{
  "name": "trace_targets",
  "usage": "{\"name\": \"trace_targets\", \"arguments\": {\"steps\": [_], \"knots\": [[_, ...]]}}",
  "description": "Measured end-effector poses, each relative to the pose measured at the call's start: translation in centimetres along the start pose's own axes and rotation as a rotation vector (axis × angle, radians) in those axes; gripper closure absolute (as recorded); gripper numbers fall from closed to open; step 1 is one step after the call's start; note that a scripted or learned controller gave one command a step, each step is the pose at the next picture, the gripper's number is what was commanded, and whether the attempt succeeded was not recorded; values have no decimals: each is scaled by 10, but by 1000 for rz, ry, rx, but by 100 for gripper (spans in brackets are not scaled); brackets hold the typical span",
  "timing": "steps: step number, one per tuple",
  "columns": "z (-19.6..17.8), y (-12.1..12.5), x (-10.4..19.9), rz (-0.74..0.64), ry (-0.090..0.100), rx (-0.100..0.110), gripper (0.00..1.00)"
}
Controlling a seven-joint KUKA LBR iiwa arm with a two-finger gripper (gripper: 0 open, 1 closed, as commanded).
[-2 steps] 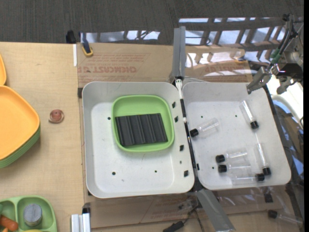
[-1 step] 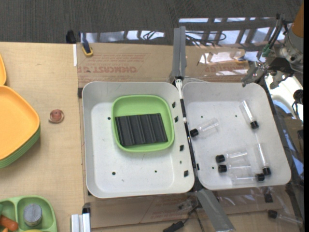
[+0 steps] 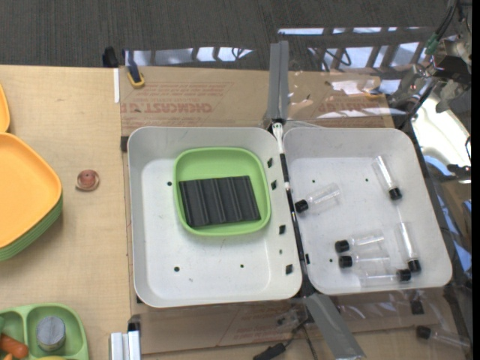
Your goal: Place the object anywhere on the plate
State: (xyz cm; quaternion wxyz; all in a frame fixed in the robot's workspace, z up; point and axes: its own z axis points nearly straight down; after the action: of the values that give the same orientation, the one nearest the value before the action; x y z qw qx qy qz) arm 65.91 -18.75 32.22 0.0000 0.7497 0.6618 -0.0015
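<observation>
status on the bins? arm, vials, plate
Arm parked far right, fingers unreadable. Vials all in right bin. Green plate carries dark ridged block.

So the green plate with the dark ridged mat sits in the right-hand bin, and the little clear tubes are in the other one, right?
Not quite. The camera view shows the green plate with its dark ridged mat in the left-hand bin; the clear tubes lie in the right-hand bin.

Part of the robot arm (image 3: pixel 450 58), with cabling along it, sits at the upper right edge of the camera view, raised well back from the bench.
</observation>
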Motion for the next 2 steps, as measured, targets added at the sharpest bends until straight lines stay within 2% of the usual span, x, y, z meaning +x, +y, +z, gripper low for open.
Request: {"name": "trace_targets", "arguments": {"steps": [1, 2], "knots": [[43, 2, -21, 115, 1, 1, 0], [45, 2, -16, 360, 0, 2, 0]]}}
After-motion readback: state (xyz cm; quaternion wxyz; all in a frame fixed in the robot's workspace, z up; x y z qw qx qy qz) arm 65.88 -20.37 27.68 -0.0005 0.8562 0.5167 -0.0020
